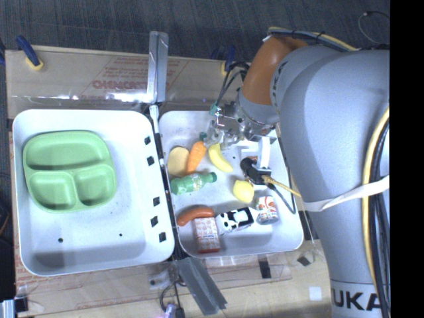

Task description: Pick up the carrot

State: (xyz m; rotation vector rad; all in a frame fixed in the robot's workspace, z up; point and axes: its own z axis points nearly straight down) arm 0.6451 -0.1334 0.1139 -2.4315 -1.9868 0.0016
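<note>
Lying in the right bin (pixel 285 240), the carrot (pixel 195 156) is seen between a potato (pixel 177 159) and a banana (pixel 220 158). The claw (pixel 222 134) is held just above them; its state cannot be told.

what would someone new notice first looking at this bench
The big grey arm with its orange band looms over the right white bin, its gripper just above the small orange carrot. That bin is crowded with toy food, while the left white bin holds a pale green divided plastic tray.
</note>
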